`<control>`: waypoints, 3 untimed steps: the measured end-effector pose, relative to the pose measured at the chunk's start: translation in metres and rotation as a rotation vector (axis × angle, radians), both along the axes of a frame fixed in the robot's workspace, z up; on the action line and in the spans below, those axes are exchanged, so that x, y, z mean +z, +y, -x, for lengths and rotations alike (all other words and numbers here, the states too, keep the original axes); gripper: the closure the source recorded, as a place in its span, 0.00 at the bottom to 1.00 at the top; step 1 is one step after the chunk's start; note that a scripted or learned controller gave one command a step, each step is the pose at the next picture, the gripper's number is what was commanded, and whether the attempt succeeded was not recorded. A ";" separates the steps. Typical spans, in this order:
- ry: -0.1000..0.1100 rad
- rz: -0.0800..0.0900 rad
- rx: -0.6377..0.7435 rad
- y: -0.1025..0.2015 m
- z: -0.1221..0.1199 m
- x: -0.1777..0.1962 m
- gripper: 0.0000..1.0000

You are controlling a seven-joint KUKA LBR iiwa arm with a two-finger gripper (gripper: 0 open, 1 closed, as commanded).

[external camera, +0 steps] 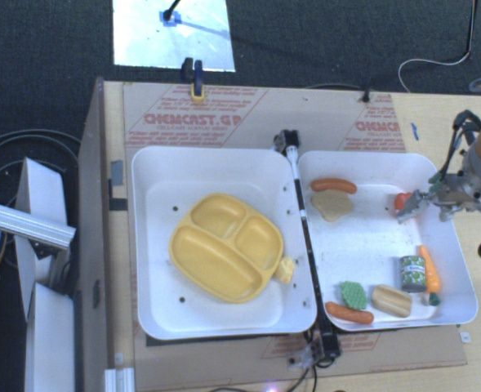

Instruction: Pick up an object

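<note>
Right bin (pixel 469 296), far edge: gripper (pixel 409 205), finger spread impossible to tell, poised at small red item (pixel 401 200) (likely pick target). Sausage (pixel 334 185) at far-left corner; can (pixel 412 273), carrot (pixel 429 269) along right edge. Left bin (pixel 142 219): yellow tray (pixel 226 247), centre.

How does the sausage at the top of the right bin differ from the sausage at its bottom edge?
The upper orange-red sausage lies almost level, just above a tan bread slice. The lower orange-red sausage is tilted, beside a green knobbly piece and a bread roll. Both share colour, long shape and the right white bin.
</note>
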State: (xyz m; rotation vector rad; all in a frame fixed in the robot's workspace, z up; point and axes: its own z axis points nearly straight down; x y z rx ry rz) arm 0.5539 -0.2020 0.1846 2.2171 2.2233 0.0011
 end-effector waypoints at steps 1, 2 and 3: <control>0.000 -0.001 0.002 0.005 -0.068 -0.032 0.00; 0.001 -0.002 0.002 0.074 -0.089 -0.080 0.00; -0.002 -0.002 0.003 0.121 -0.116 -0.069 0.00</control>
